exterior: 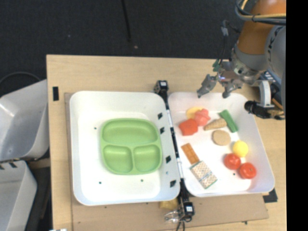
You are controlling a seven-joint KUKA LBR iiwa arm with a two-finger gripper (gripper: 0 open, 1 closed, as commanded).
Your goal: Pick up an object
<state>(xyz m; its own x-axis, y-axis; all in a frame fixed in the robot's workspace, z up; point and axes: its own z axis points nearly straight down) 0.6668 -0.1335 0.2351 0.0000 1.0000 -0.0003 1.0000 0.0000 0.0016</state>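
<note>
At the upper right of the frame, the gripper [215, 86] hung over the far rim of the right bin [262, 143], its fingers spread with nothing between them. Candidate objects lay below it toward frame centre: a red piece [189, 127] and a green stick [228, 120]. This looked like the approach step; next it would need to descend squarely over one piece.

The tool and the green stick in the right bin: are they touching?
Apart. The camera view shows the tool up over the right bin's far rim, with bare white floor between it and the green stick.
</note>
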